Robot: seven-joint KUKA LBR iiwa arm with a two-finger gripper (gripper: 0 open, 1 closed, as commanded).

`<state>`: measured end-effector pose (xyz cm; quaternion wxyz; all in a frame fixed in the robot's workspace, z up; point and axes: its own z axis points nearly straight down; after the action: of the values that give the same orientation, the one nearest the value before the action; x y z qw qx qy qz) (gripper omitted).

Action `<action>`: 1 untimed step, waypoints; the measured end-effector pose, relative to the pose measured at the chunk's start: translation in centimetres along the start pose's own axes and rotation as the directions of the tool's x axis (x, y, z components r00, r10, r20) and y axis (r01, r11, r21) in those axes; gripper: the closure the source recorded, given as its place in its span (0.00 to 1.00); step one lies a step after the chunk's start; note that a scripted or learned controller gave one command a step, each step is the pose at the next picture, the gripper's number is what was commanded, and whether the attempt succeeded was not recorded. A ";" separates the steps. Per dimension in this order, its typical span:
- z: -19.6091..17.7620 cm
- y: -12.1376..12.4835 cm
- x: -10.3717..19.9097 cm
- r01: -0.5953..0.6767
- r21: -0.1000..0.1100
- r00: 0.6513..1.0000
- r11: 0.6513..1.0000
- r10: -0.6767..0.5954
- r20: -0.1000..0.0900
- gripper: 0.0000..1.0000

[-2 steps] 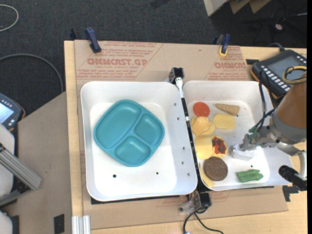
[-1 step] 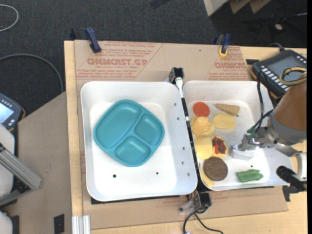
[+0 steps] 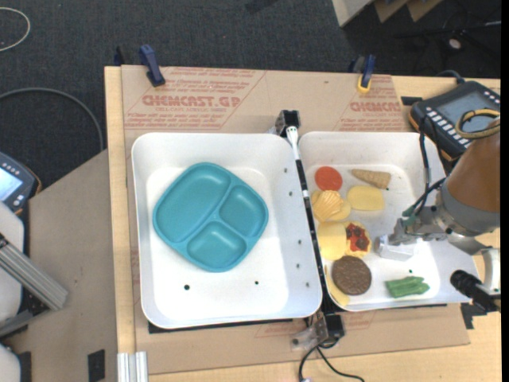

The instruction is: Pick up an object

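Note:
The right bin [image 3: 398,143] holds several toy foods: a red round piece [image 3: 328,178], a tan cone [image 3: 371,178], a yellow slice [image 3: 367,199], a yellow shell-shaped piece [image 3: 328,206], a red and dark piece on yellow [image 3: 355,238], a brown round cookie [image 3: 351,275] and a green piece [image 3: 407,286]. My gripper [image 3: 395,245] hangs low over the right bin's middle, right of the red and dark piece and above the green one. Nothing shows between its fingers.
The left bin [image 3: 151,237] holds a teal divided plate [image 3: 211,215]. A black handheld controller [image 3: 461,116] lies at the bench's right rear. Blue and yellow clamps [image 3: 151,64] sit at the cardboard's back edge. The arm's orange band [image 3: 481,181] overhangs the right bin's right side.

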<state>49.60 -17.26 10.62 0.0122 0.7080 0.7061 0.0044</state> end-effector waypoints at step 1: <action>0.0 0.0 0.0 0.001 0.000 1.000 1.000 -0.001 0.000 1.00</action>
<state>49.64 -17.24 10.58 0.0123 0.7076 0.7065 0.0043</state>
